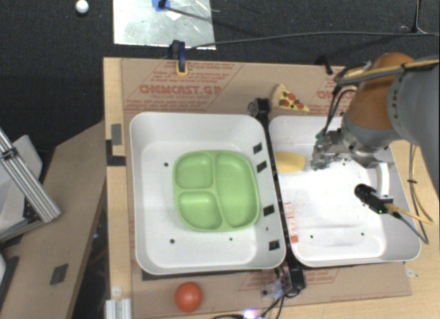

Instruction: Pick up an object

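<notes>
Yellow block (289,163) lies by the right bin's (344,242) left wall, just left of your tool (322,158); you cannot tell its opening.

The arm (405,97) is cut off at the right edge, and the gripper (322,156) is too blurred to read

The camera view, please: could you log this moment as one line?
task: pick up an object | gripper: low in right white bin, beside pale yellow block | grasp: none seen | green divided plastic tray: left white bin
</notes>
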Robot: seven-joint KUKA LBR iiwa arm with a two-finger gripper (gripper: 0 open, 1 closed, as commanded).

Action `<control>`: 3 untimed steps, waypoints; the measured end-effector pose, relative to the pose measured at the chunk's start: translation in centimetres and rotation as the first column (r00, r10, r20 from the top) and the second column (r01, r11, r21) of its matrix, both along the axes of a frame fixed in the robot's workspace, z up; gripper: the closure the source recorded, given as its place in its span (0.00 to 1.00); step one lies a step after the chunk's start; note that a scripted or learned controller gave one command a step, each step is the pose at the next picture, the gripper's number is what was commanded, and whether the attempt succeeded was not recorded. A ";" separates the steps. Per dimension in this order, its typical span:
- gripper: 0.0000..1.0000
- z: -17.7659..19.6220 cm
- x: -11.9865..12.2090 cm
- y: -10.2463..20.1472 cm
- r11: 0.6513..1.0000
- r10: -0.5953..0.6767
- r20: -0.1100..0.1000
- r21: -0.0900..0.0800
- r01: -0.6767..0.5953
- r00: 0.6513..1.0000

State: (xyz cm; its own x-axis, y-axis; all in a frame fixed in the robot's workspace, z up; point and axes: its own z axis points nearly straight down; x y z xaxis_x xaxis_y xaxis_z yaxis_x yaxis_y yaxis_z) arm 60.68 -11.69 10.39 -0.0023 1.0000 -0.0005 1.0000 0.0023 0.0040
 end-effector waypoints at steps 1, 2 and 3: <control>1.00 4.4 0.2 0.1 1.000 0.002 0.002 0.000 -0.002 1.000; 1.00 8.8 0.3 0.5 1.000 0.004 0.002 0.000 -0.004 1.000; 1.00 15.3 0.7 0.7 1.000 0.004 0.005 -0.001 -0.004 1.000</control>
